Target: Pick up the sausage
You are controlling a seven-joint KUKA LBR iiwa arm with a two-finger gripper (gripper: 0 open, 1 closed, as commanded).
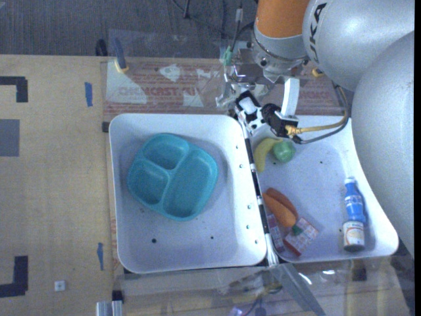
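Red-and-green packet (300, 234) sits by the near edge of the right bin (388, 241), touching the lower end of the sausage (281, 206). The orange-brown sausage lies at a slant on the bin's white floor, close to the left wall, in the near half. Farther back along that wall, a yellow banana (262, 152) curves beside a green round fruit (284, 152), the two touching. A blue-and-white bottle (354, 214) lies along the bin's right wall, well apart from the sausage. The gripper (253, 114) hangs over the far left corner of the right bin, above the banana and well clear of the sausage; whether it is spread or pressed together cannot be told. The grey arm (355, 31), orange-banded, reaches in from the right. A teal divided plate (172, 175) rests in the left bin (171, 254).
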